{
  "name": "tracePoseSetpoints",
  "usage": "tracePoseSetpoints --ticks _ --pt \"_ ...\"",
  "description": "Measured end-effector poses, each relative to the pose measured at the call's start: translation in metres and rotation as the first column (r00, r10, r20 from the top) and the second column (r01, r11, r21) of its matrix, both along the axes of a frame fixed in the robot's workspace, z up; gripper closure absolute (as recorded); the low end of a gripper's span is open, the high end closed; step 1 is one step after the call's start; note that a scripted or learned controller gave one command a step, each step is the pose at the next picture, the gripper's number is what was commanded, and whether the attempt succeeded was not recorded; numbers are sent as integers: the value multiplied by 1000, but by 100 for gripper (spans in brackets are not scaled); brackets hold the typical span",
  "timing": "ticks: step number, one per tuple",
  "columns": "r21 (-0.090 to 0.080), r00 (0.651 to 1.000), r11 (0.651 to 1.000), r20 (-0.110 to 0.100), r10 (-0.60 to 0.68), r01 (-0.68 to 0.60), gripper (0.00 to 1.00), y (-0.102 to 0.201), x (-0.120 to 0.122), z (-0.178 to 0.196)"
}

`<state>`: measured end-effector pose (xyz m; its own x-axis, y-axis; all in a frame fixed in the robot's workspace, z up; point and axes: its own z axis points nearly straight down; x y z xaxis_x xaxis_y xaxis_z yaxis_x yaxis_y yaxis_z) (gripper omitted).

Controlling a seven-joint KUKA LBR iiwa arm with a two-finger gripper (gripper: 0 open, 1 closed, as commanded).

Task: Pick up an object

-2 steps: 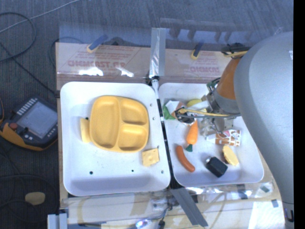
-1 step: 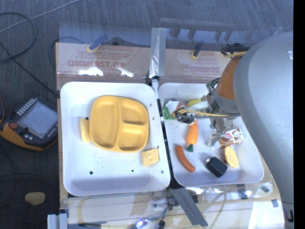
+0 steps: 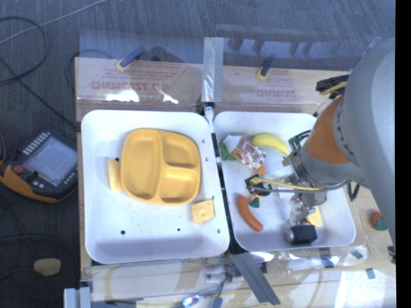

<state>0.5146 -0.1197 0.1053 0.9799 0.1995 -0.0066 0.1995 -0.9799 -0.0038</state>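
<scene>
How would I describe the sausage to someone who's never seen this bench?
Of the two white bins, take the right bin. In the camera view, the sausage lies in its lower left part, near the wall shared with the other bin. It is the only long, red-orange thing there, straight and slanted, while the banana further up is yellow and curved.

My left bin (image 3: pixel 106 236) and right bin (image 3: pixel 273 236) are plain white, no pattern. The divided tray (image 3: pixel 160 165) is uniform yellow-orange. The wedge (image 3: pixel 203 211) beside it is pale yellow. The banana (image 3: pixel 270 143) is bright yellow. The sausage (image 3: pixel 249 213) is red-orange. The packet (image 3: pixel 247 153) carries what appears to be a brown-and-white print; detail is not resolvable. The leaf piece (image 3: pixel 226 149) is dark green. The cardboard (image 3: pixel 141 82) is brown with red lettering. My arm (image 3: pixel 379 108) is grey, with an orange band (image 3: pixel 327 140).
</scene>
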Motion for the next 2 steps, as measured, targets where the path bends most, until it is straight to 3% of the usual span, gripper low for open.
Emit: tracePoseSetpoints --ticks 1,2 --pt "-3 998 998 1 68 -68 0 70 99 77" --pt "-4 1000 1000 11 8 -8 0 10 2 -17"
